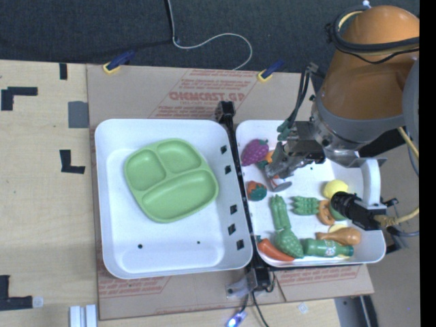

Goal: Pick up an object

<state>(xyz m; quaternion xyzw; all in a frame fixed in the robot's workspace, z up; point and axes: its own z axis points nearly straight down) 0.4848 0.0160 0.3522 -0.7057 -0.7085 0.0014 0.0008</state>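
The gripper (278, 176) hangs low in the right bin (371, 251), its state unclear, and nothing is visibly picked up yet.

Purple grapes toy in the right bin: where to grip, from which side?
Take the purple grapes across the middle of the bunch, coming straight down from above. It lies flat near the right bin's left wall, with open floor around its near side. The gripper hangs just to its right, so probably a short move.

Grey arm (361, 107) with a broad orange band and black cables.
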